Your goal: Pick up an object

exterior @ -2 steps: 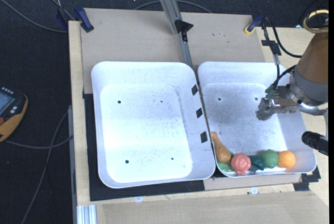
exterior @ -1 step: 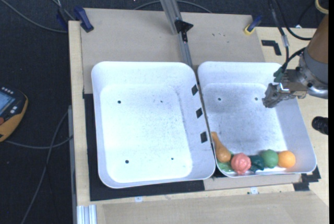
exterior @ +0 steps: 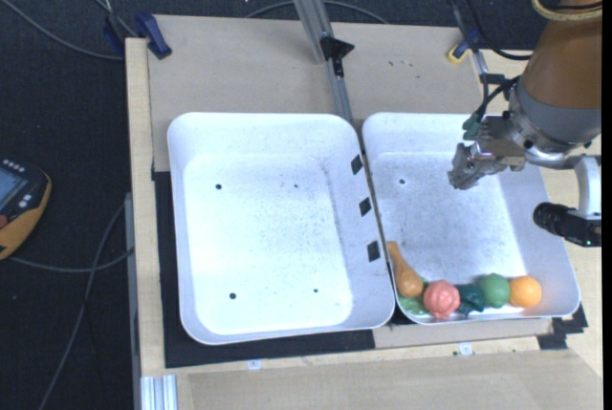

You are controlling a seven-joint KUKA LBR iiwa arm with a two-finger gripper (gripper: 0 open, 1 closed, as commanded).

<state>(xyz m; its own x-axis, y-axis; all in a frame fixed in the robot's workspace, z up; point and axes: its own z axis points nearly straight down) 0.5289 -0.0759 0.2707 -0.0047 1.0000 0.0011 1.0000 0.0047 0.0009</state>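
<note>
**Mia:** Where are the toys?

**Ben:** They sit in a row along the near edge of the right white plastic bin (exterior: 497,226). At the near right corner is a round orange ball (exterior: 525,291). Just beside it is a round green toy (exterior: 494,288). Next comes a bumpy pink ball (exterior: 441,297). Last is a long orange toy shaped like a carrot (exterior: 404,272), lying tilted by the bin's left wall, touching the pink ball. There is something blue-green (exterior: 472,300) between the pink ball and the green toy, but it is too small for me to tell what it is.

**Mia:** Where is the grabber?

**Ben:** The grey metal gripper (exterior: 466,171) hangs over the far half of that bin, well apart from the toys. Nothing is between its fingers. I cannot tell if they are open or closed.

**Mia:** What holds it?

**Ben:** The big grey arm with the orange band (exterior: 570,64), coming in from the right.

**Mia:** And the other bin?

**Ben:** The left white plastic bin (exterior: 258,226) sits just beside the right one on the light brown bench (exterior: 239,64). Black clips (exterior: 365,205) join them.
</note>
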